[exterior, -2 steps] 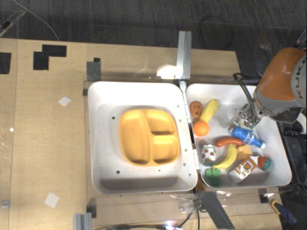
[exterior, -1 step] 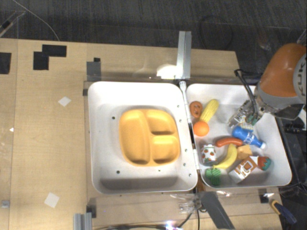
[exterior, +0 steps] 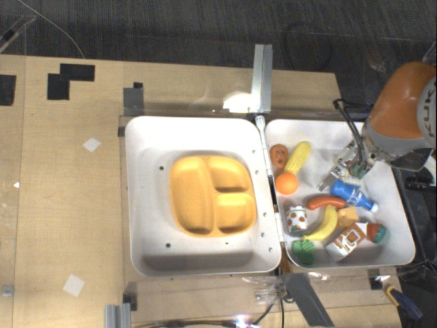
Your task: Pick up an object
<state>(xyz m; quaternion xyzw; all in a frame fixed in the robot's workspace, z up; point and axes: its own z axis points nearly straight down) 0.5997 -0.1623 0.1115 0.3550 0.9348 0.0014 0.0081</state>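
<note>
The blue bottle point(exterior: 354, 195) lies in the right bin point(exterior: 404, 251) just above the sausage point(exterior: 326, 201) and banana point(exterior: 323, 225), with the gripper point(exterior: 347, 167) low over its upper end, finger state indeterminate, while the left bin point(exterior: 147, 183) holds a yellow divided tray point(exterior: 210, 195).

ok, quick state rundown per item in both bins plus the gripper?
yellow tray: upright, flat in left bin, compartments bare
corn cob: lying tilted, right bin
orange ball: resting by the divider
blue bottle: on its side, just below the gripper
banana: lying, curved, among other toys
gripper: low over the right bin, above the bottle
</note>
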